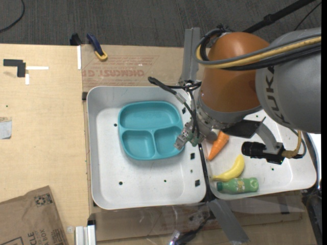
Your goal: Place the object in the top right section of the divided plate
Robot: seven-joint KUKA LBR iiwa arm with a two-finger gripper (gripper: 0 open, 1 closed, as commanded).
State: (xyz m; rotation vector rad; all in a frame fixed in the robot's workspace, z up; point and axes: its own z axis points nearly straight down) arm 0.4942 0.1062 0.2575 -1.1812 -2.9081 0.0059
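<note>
Arm [265,70]: mine, grey with an orange band, reaching in over the right bin.
Left bin [102,188]: spreads out to my hand's left and below.
Right bin [301,172]: to my hand's right, mostly under my arm.
Plate [150,129]: teal, divided, in the left bin; its right edge is just beside my hand.
Bottle [237,185]: green, lying down, below-right of my hand.
Banana [231,170]: just above the bottle.
Carrot [218,144]: just right of my hand, apart from the plate.
Hand [186,137]: at the plate's right edge; whether spread or pinching, I cannot tell.
</note>
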